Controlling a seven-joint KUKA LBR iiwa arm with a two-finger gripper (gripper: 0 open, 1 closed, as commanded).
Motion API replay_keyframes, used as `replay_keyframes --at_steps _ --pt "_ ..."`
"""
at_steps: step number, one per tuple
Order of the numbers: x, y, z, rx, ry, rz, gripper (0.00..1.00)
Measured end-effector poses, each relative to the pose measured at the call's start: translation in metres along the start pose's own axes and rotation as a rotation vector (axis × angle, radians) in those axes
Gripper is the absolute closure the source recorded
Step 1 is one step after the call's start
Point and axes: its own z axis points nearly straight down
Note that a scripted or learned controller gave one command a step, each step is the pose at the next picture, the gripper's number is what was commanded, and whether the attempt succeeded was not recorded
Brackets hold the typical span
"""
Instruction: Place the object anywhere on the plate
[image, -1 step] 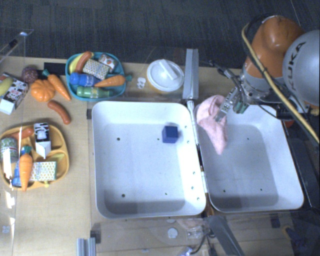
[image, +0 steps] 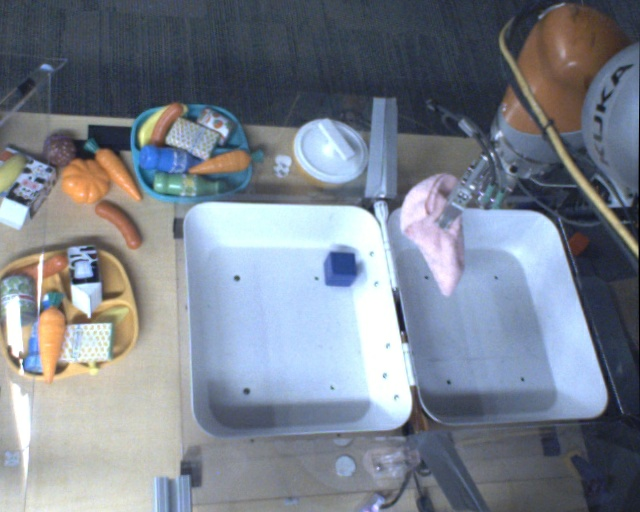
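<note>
The gripper (image: 458, 205) hung over the right bin (image: 560, 395), upper right of frame, fingers pinched on a dangling pink cloth (image: 437, 243) — a lift high enough to clear the rim looked wise before any plate.

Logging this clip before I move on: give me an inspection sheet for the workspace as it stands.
Surface: wooden bench bearing left bin and right bin.
Job's things: pink cloth hanging from the tool over the right bin's upper-left corner; blue block in the left bin; no plate identified.
Clutter: yellow tray and blue bowl of toy food; loose toy vegetables; white lidded container.
Grippers: tool shut on the cloth.
Cables: yellow hose along the arm.
Surroundings: dark floor.
</note>
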Motion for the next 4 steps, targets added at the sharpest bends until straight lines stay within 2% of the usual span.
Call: replay_keyframes --at_steps 1,2,3,4 --pt "0.037 0.048 0.004 0.000 0.002 -0.401 1.00" --pt "0.063 0.083 0.005 -0.001 0.001 -0.600 1.00" --pt "0.097 0.124 -0.004 -0.002 0.001 -0.603 1.00" --pt "0.118 0.167 -0.012 -0.003 0.000 -0.605 1.00"
